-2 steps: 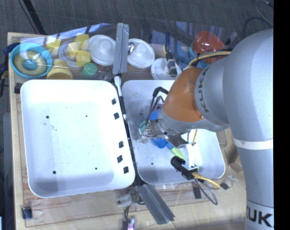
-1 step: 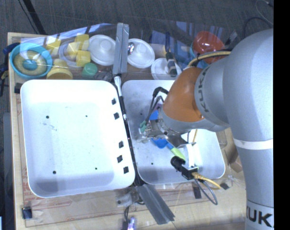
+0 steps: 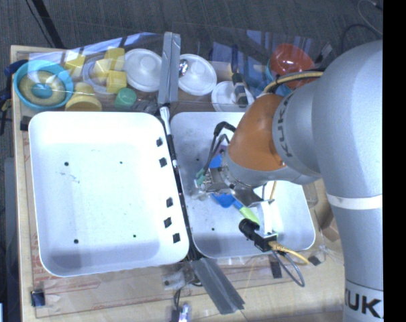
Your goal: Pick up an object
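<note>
My gripper is low in the right bin, near its left-centre, with the grey arm and its orange band covering much of the bin from the right. A small blue object lies just below the gripper on the bin floor. Beside the gripper's left side sits a small green piece. A yellow-green object lies lower right of the blue one. Whether anything is gripped is hidden by the wrist.
The left bin lies beside the right one, with a ridge bearing black clips between them. Behind both bins stand yellow cups, white lids, a blue bowl and a red bowl.
</note>
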You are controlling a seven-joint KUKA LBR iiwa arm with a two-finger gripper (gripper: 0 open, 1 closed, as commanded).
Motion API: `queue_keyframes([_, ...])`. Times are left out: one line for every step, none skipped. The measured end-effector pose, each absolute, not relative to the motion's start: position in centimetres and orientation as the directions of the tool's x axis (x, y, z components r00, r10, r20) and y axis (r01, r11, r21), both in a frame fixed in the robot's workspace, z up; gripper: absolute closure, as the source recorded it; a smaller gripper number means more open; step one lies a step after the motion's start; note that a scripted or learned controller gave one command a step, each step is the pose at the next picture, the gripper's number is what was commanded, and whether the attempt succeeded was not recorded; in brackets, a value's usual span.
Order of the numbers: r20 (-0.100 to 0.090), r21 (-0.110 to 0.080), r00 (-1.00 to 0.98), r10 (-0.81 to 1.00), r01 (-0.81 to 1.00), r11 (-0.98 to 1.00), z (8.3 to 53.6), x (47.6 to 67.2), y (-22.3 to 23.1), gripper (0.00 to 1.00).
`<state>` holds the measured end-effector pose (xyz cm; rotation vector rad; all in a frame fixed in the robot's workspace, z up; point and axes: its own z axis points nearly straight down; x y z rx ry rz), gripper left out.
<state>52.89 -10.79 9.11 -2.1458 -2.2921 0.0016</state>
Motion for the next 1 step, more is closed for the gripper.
queue_keyframes([0.001, -0.002, -0.066, 0.998, 0.998, 0.066, 9.11, 52.89, -10.79, 0.00])
